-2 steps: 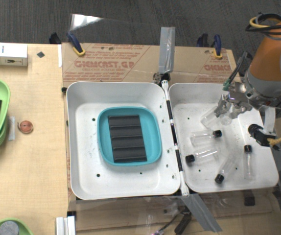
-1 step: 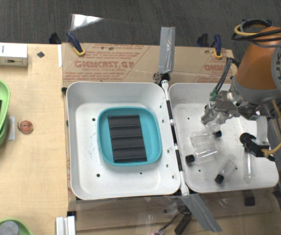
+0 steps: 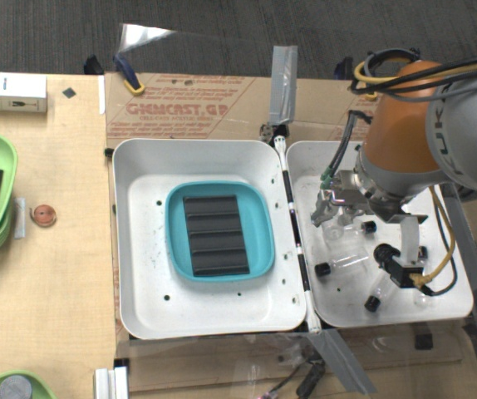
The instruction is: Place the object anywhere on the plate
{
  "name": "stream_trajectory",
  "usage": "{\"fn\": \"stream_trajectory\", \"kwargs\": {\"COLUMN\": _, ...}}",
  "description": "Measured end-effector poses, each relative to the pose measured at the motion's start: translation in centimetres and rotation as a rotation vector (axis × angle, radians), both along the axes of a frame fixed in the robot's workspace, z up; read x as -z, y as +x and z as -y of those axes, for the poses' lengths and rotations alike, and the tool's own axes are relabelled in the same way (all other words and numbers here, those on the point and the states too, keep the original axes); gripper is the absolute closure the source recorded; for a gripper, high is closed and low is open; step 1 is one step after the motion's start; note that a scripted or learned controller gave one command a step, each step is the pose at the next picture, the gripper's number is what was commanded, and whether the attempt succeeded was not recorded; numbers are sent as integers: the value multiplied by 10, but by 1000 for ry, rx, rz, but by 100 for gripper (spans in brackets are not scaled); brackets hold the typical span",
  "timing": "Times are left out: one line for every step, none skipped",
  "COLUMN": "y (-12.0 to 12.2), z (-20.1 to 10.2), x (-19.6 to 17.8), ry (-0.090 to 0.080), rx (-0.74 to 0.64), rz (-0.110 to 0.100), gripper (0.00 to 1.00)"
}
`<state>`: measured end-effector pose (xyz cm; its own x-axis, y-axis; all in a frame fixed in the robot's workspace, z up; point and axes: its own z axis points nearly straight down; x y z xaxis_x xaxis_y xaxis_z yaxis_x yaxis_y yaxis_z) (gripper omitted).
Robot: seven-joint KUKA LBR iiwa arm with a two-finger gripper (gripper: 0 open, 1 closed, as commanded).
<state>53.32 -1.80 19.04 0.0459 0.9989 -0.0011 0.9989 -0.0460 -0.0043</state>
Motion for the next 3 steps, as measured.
{"fn": "stream_trajectory", "kwargs": {"y": 0, "z": 0, "x": 0, "ry": 0, "rx": 1, "rz": 0, "gripper": 0}}
{"fn": "stream_trajectory", "kwargs": {"y": 4, "z": 70, "x": -28, "ry": -1, "rx": 47, "rz": 2, "gripper": 0}}
{"fn": "stream_trajectory", "kwargs": {"y": 4, "z": 71, "x": -36, "ry": -2, "rx": 47, "rz": 0, "gripper": 100}}
